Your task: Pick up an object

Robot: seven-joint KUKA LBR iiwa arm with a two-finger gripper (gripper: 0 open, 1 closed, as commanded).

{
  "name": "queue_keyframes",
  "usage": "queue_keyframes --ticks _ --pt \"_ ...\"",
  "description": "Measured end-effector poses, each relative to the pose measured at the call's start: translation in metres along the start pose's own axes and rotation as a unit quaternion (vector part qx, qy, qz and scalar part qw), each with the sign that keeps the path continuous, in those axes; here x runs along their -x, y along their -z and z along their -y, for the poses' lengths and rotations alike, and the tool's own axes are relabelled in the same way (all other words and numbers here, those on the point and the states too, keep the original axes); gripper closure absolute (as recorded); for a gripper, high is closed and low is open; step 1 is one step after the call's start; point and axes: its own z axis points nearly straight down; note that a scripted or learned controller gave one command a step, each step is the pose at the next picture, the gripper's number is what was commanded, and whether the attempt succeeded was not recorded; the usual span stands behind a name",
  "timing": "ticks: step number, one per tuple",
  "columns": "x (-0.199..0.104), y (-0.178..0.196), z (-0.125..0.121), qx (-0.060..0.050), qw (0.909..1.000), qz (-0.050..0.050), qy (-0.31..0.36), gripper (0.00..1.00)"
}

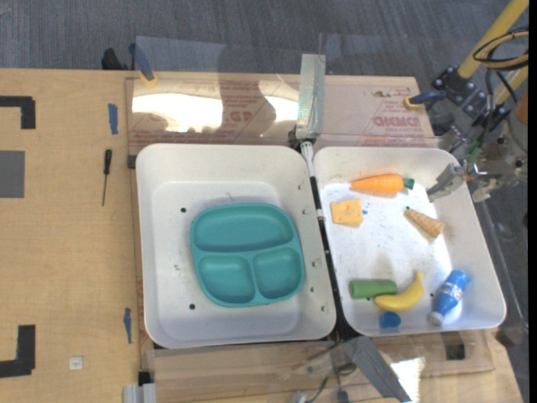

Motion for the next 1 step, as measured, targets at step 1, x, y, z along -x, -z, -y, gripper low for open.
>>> queue_keyframes --ticks 1 --pt "-0.0030 -0.1313 0.0098 0.002 0.9916 0.000 -0.129 0.00"
